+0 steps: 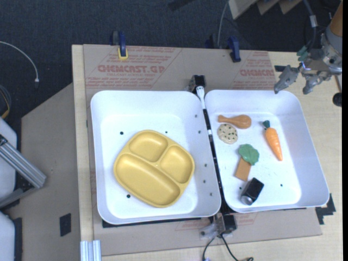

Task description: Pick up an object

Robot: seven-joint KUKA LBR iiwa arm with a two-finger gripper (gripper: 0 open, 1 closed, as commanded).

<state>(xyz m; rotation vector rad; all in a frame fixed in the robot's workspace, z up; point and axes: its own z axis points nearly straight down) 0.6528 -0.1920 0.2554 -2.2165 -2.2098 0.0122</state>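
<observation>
pincer [298, 82] hung above the far right corner of the right bin [310, 140], fingers spread and holding nothing, well apart from every item. arm came in from the right, over the worktop [163, 64].

right bin held: drumstick [236, 120] near the far wall, cookie [228, 134] just beside it, carrot [273, 141] lying lengthwise toward the right side, broccoli [248, 154] touching an orange block [242, 170], black box [252, 191] near the front wall. left bin [103, 145] held a yellow divided plate [154, 167].

judgement: step in hand was approach, nothing picked yet. carrot looked the best target — nearest the pincer, clear space all round, slim body. fingers should straddle it across the narrow axis, at the thick middle, not the tapered tip. descend straight, close only once low enough.

risks: broccoli and block touched, so a grab there could catch both or push one. cookie lay flat, hard to get under. drumstick sat close to the wall, little finger room.
</observation>
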